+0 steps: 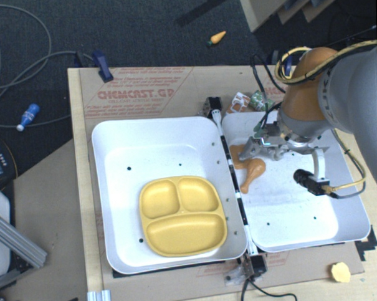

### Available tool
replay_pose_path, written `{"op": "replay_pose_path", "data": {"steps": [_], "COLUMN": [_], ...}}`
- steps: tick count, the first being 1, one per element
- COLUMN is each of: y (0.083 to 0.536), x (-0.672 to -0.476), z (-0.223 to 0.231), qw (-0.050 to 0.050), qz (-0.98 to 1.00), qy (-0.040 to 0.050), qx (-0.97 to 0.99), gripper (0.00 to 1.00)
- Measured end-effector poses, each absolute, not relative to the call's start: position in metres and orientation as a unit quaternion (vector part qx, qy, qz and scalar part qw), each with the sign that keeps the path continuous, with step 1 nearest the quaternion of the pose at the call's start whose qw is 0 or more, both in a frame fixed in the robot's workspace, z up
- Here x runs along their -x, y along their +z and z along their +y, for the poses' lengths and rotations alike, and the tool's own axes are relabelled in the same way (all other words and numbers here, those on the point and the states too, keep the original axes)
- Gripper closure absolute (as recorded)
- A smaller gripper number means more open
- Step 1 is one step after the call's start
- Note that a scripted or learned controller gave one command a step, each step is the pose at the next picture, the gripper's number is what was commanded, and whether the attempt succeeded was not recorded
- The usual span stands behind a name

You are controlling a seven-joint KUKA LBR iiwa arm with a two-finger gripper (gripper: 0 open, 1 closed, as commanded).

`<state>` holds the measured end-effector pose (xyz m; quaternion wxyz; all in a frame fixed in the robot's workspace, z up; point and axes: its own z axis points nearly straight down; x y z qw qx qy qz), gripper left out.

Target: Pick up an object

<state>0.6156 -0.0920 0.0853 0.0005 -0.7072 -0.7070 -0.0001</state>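
A tan toy drumstick lies in the right bin, close to its left wall. A darker brown piece sits just above it by the same wall. My gripper hangs low over the upper left of the right bin, right next to the brown piece and just above the drumstick's thick end. The grey arm with its orange band covers the bin's upper right part. A yellow divided plate lies in the left bin.
Small colourful items lie at the right bin's far edge. A black part on a cable hangs under the arm. A yellow lump sits on the bench at the front right. A blue clamp stands at the bench's far left.
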Motion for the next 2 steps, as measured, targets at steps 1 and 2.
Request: {"op": "replay_pose_path", "data": {"steps": [1,2], "y": [0.085,0.085], "x": [-0.611,-0.623], "z": [-0.093,-0.094], "qw": [0.0,0.0], "qz": [-0.707,-0.707], "qy": [-0.0003,-0.0006], "qx": [0.707,0.707], "gripper": [0.0,0.0]}}
